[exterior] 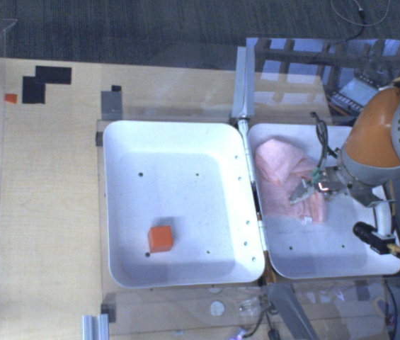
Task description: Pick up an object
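Gripper down at the pink cloth, pick not yet shown complete

On the pale wooden table, the left shallow white plastic bin holds a small orange block, lying untouched and well apart from the arm. In the right white bin a crumpled pink cloth lies on the floor of the bin, and the grey two-finger gripper sits at its right edge, seemingly touching it. Whether the jaws are spread or pinching fabric, I cannot tell; lifting looks left to do.
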`<state>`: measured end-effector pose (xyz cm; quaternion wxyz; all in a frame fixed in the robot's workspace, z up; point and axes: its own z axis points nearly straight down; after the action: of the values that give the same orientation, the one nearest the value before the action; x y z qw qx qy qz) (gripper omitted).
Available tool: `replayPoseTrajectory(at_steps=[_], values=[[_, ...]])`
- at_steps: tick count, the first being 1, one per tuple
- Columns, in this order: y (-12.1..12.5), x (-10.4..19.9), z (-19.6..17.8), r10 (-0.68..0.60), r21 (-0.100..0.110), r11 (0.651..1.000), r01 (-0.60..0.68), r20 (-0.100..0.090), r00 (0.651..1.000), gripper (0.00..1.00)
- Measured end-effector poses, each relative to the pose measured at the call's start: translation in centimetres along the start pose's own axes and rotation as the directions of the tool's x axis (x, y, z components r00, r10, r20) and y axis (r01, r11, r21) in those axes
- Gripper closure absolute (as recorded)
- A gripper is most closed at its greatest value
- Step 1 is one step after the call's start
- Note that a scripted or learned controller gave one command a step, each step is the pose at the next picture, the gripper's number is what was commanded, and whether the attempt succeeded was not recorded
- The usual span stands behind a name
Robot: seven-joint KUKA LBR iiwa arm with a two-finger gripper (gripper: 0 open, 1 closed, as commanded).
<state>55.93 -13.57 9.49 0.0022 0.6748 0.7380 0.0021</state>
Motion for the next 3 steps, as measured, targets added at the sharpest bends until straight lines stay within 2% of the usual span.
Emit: replayPoseTrajectory(at_steps=[1, 2, 3], values=[[-1.0, 3.8, 0.4, -0.006, -0.015, 1.000, 0.006, 0.005, 1.000, 0.00], [10.3, 2.3, 0.7, -0.063, -0.002, 0.998, 0.063, 0.002, 0.998, 0.00], [8.7, 0.6, 0.7, -0.150, -0.006, 0.989, 0.150, 0.002, 0.989, 0.00]])
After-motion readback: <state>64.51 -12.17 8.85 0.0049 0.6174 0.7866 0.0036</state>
